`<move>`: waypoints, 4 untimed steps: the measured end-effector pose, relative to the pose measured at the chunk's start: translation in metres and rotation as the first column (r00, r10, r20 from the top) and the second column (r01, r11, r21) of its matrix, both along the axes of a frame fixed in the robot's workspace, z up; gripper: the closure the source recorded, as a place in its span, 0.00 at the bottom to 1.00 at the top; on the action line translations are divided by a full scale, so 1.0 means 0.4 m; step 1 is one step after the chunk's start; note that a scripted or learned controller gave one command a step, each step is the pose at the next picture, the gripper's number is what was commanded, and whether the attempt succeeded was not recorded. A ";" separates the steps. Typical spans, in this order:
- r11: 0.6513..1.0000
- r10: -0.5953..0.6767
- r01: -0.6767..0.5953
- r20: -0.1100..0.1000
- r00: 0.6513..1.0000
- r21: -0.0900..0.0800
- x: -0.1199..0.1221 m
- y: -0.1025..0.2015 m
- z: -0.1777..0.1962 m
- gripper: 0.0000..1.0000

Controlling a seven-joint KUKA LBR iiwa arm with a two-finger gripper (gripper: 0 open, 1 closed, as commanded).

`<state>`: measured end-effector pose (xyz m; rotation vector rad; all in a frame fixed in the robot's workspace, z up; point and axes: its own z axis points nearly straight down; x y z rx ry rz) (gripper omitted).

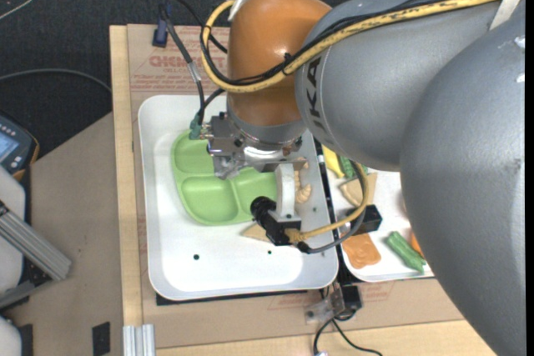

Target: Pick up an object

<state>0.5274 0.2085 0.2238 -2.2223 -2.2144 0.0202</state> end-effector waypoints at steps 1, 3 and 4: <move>1.000 0.005 -0.006 0.034 0.999 0.013 0.168 0.041 0.419 1.00; 1.000 0.004 -0.004 -0.004 1.000 0.002 0.045 0.040 0.115 1.00; 1.000 0.003 -0.003 0.029 1.000 0.009 0.293 0.038 0.362 1.00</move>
